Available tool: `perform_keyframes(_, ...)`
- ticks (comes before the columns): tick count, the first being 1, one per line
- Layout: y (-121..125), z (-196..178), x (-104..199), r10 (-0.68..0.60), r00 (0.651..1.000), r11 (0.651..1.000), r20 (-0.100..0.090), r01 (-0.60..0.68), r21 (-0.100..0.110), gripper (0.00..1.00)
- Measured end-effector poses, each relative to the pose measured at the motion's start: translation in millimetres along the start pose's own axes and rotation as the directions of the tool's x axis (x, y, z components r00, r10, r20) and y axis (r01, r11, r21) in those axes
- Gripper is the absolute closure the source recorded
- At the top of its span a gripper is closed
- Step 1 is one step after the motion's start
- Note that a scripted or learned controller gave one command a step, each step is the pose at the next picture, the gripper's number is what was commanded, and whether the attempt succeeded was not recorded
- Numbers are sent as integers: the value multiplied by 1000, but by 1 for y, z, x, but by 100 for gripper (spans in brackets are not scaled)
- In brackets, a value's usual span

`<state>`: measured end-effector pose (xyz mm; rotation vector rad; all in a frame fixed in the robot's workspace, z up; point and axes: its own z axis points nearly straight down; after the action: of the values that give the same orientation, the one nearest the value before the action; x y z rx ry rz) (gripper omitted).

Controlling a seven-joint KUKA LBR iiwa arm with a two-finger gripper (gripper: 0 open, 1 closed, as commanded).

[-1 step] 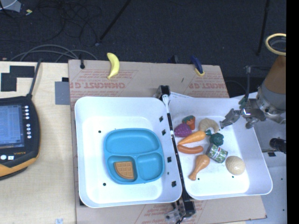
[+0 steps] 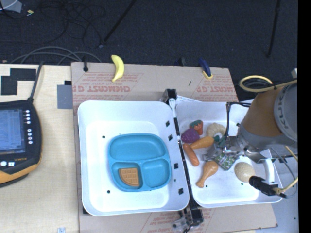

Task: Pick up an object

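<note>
Grey and orange, the arm reached into the right bin point(image 2: 209, 200), and we saw its tool point(image 2: 222, 152) low among the toy food; whether its fingers stood apart or together we could not tell. Just left of the tool lay a carrot point(image 2: 203, 142), a purple piece point(image 2: 189, 136) and a sausage point(image 2: 191, 155); a drumstick point(image 2: 208, 172) lay just below it.

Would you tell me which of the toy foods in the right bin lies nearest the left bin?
The purple toy: it sits closest to the divider, left of the carrot and the drumstick.
</note>
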<state>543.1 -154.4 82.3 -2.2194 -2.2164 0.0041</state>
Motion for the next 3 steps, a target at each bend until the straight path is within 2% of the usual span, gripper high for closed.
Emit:
perform_keyframes(1, 4, -18, -3, 4, 1000, 1000, 1, -4, -8, 100)
perform_keyframes(2, 36, -158, 76, -11, 1000, 1000, 0, 11, -20, 100)
perform_keyframes(3, -17, -101, 149, -7, 1000, 1000, -3, 7, 6, 100)
